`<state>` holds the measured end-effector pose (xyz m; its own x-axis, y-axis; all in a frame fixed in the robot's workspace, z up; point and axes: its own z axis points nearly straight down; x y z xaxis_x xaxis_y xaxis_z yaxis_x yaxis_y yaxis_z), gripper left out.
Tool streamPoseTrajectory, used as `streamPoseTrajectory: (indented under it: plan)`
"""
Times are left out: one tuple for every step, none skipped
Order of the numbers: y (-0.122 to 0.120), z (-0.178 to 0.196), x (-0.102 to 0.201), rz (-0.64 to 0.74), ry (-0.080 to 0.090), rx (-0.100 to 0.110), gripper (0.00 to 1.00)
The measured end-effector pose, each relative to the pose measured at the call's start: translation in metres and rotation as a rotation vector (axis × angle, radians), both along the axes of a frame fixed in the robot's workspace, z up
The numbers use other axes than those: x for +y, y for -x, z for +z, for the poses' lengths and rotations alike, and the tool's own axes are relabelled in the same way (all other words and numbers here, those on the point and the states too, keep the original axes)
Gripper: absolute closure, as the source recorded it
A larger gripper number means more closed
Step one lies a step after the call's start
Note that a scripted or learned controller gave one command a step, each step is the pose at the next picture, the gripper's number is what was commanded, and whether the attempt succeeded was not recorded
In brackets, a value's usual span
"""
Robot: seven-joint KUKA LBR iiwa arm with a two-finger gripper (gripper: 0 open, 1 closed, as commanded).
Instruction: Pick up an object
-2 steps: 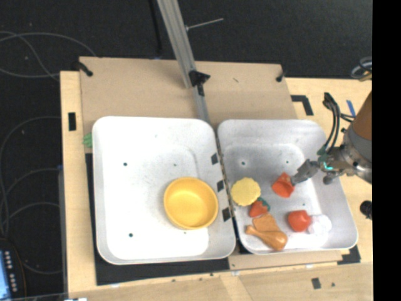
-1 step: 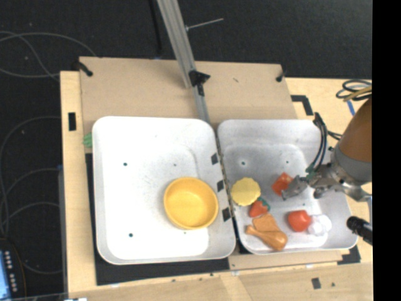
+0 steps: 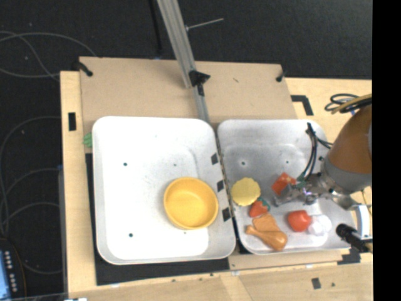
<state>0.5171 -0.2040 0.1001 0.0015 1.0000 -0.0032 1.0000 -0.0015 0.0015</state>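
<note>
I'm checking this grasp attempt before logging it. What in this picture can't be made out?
- Claw, camera view: dark and blurred against the right bin, so its grip state is unreadable.
- Red item beside the claw: partly hidden by it, kind unclear.
- White item in the right bin: blends into the bin floor, shape unclear.
- Arm: cut off at the right.

grey arm [image 3: 341,190] with an orange band [image 3: 354,144] and black cables [image 3: 311,152].

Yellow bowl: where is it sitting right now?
The yellow bowl sits in the left bin, toward its lower right corner, close to the divide with the right bin and just left of the pale yellow round piece.
</note>
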Motion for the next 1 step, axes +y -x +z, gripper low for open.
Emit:
streamPoseTrajectory:
  plan:
    - [-0.0010,0.0118,-0.0004,-0.005,-0.001,-0.004,1.00]
